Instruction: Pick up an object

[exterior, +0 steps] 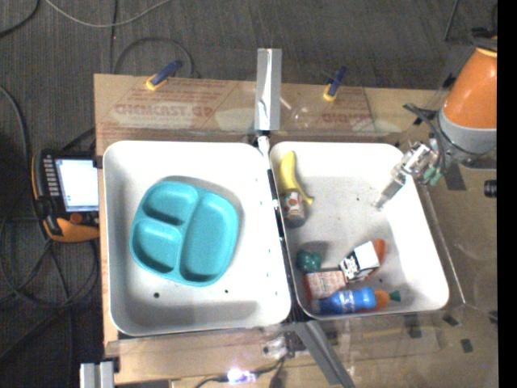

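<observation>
— Hovering over the right bin (420,241), is it? The gripper (386,196)?

— Yes, above the bin's bare upper right part, pointing down-left. Its jaws look pressed together; nothing sits between them.

— And the objects?

— A banana (287,174) lies by the bin's left wall, a small can (293,206) touching its lower end. Near the front: a teal lump (308,259), a red packet (325,281), a blue bottle (349,301), a white-and-black carton (361,260).

— The left bin (121,241)?

— It holds a teal tray (187,231).
</observation>
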